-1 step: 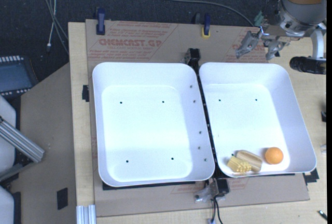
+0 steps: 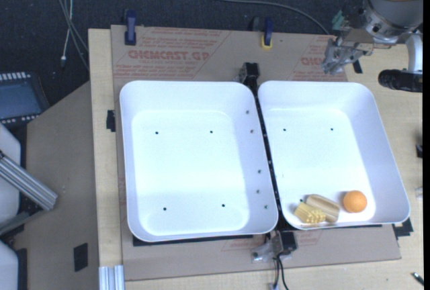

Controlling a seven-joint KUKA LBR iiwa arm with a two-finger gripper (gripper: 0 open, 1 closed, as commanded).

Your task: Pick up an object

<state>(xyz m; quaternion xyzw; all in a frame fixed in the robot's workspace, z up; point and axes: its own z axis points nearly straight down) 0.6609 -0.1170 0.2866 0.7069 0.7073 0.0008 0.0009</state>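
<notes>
The grey arm with the orange band is reaching in at the upper right, and its small metal two-finger gripper [image 2: 334, 64] is hanging over the cardboard-covered bench [image 2: 195, 50], just beyond the far rim of the right shallow white plastic bin [image 2: 376, 141]. Whether the pincer is apart or together cannot be told – it is too small and blurred.

Three things are lying in the near corner of this bin: a round smooth orange ball [image 2: 355, 201], a beige bread-like roll [image 2: 324, 204], and – touching it – a bumpy yellow corn piece [image 2: 308, 213]. The left white plastic bin [image 2: 127, 148] is sitting beside, rims nearly touching.
</notes>
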